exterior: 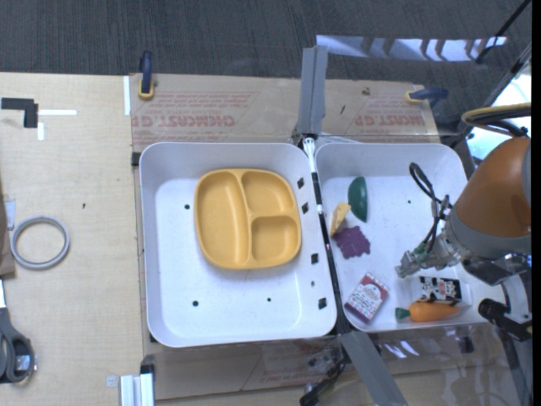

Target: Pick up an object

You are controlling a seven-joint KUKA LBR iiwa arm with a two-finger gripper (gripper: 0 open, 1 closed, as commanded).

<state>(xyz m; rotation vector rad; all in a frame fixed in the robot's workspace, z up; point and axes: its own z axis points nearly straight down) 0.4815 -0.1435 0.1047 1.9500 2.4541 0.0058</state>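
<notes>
the gripper hangs low in the right white bin, beside a small black-and-white printed card and an orange toy carrot; whether anything is held cannot be told. reversed printing on the brown cardboard is unreadable.

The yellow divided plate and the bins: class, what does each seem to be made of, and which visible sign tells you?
The yellow divided plate looks like moulded plastic with a matte finish: one even colour, rounded corners, soft raised dividers, no sharp glare. The left bin and the right bin look like thin formed white plastic, slightly glossy: curved rims, rounded corners, faint sheen. Coated metal cannot be ruled out.
</notes>
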